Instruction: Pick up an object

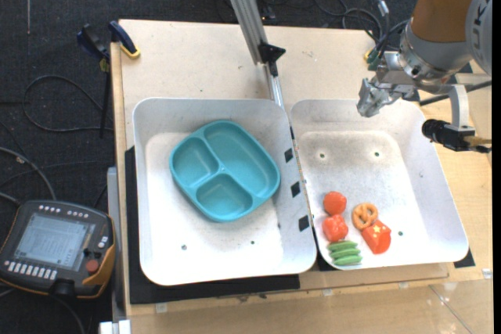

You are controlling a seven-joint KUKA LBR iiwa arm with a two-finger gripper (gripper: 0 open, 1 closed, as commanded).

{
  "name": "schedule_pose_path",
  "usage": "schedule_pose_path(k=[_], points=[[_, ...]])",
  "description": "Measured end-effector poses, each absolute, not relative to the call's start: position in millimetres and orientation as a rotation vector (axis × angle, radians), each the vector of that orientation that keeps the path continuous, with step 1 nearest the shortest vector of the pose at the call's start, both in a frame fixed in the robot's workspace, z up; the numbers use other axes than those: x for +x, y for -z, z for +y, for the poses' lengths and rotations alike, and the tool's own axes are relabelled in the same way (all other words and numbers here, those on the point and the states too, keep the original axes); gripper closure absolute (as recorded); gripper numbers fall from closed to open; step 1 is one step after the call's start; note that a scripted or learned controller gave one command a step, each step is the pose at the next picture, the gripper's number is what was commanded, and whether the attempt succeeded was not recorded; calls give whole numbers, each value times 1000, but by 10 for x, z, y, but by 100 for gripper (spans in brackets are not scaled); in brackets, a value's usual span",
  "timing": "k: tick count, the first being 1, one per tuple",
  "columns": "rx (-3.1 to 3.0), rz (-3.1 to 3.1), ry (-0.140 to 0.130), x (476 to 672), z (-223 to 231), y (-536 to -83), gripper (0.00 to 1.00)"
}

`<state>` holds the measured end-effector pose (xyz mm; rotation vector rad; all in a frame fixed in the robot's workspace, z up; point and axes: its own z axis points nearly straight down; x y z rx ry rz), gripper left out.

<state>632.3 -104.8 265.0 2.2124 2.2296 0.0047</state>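
In the camera view, two shallow white bins stand side by side on a pale bench (196, 59). The left bin (156, 246) holds one thing, a turquoise plate with three compartments (225, 170); it lies near the middle of this bin, turned at an angle, and nothing is in its compartments. The right bin (427, 168) holds a small group of toy foods, all gathered in its near part, close to the front rim. There is a red tomato-like piece (334, 202), and just below it a second red piece (335, 228), so close that they seem to touch. Below these lies a green pea pod (344, 252) beside the front rim. To the right of them there is a small orange-brown pretzel (364, 214), and a red piece shaped like a pepper (377, 237) lies just under it. The far half of this bin is bare. The gripper (374, 99) hangs over the far rim of the right bin, under the grey wrist and the orange band of the arm (448, 8), which comes in from the right. The toy foods are well apart from the gripper, toward the near side of the bin, and no object is between the jaws. The jaws look close together, but how far they are open I cannot tell.
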Motion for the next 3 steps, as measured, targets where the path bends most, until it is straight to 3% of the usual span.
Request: schedule_pose_path(k=[2,3], points=[[2212,2230,-4,6428,68,-2707,100],[2215,2232,1,6482,598,-2495,100]])
